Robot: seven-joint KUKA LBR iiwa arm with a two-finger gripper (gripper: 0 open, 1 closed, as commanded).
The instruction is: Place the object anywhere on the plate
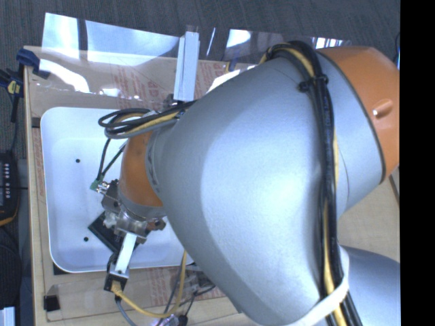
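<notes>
white bin point(64, 182) on tabletop point(75, 287): arm point(272, 182) low beside black flat thing point(98, 231), likely grasping; jaws' state cannot be told; lift next.

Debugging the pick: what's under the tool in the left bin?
A dark flat shape pokes out on the left bin's floor, partly beneath the tool. The tool and arm cover the rest, so I cannot identify it.
</notes>
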